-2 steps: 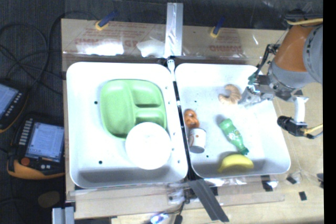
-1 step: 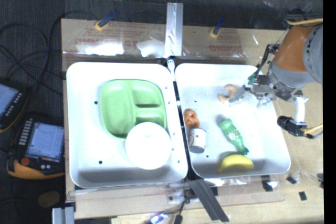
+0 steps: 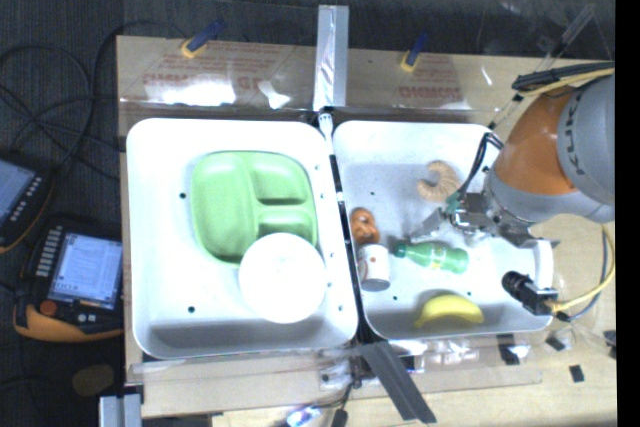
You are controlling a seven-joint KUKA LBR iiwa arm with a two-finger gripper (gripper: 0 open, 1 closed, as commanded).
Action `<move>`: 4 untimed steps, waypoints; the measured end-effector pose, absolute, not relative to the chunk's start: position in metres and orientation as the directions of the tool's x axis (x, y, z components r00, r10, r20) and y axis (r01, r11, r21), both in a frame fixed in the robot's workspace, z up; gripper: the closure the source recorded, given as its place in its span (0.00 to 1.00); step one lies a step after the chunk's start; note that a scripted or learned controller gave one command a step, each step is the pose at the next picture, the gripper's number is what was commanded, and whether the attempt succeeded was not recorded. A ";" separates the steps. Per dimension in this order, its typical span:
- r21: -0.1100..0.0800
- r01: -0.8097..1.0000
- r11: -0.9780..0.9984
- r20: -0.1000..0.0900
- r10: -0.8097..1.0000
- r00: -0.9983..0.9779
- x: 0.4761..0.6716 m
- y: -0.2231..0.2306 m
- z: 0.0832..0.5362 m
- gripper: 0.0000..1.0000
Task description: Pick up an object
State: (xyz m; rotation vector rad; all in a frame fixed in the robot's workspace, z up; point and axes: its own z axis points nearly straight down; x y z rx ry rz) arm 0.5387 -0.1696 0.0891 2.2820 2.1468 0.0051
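White right bin [image 3: 400, 140], green bottle [image 3: 432, 257] lying crosswise, cap toward the divider, jaws [image 3: 447, 218] just above, grip unclear

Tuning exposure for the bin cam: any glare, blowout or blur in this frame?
Camera view: white plate and left bin nearly blown out, edges hard to separate; glare on the clear sheets behind the bins; gripper and small items soft, low detail; floor dark.

Grey arm [image 3: 598, 145] with orange band [image 3: 540, 150], black cables.
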 end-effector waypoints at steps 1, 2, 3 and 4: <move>-0.006 0.972 0.235 0.001 0.972 -0.235 0.554 -0.200 0.139 0.00; 0.019 0.886 0.462 -0.012 0.887 -0.462 0.564 -0.199 0.119 0.00; 0.001 0.862 0.506 -0.002 0.862 -0.506 0.662 -0.115 0.088 0.00; -0.006 0.890 0.455 0.002 0.890 -0.455 0.566 -0.138 0.126 0.00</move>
